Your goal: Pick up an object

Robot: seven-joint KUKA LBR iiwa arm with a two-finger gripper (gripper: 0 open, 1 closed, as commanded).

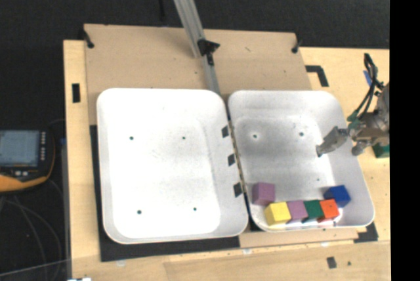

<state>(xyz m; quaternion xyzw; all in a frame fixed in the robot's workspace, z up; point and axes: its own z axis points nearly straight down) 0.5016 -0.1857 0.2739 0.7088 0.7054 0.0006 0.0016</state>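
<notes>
Smooth matt white plastic bins point(164, 161) on pale bare-wood bench point(256, 43)

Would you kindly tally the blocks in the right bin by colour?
Purple blocks: 2
Yellow block: 1
Green block: 1
Orange block: 1
Blue block: 1
Total: 6

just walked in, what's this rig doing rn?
The gripper reaches in from the right, over the right bin, with nothing visibly in it. The blocks sit along that bin's near edge: purple block, yellow block, blue block, plus a few more between. The left bin sits alongside.
</notes>
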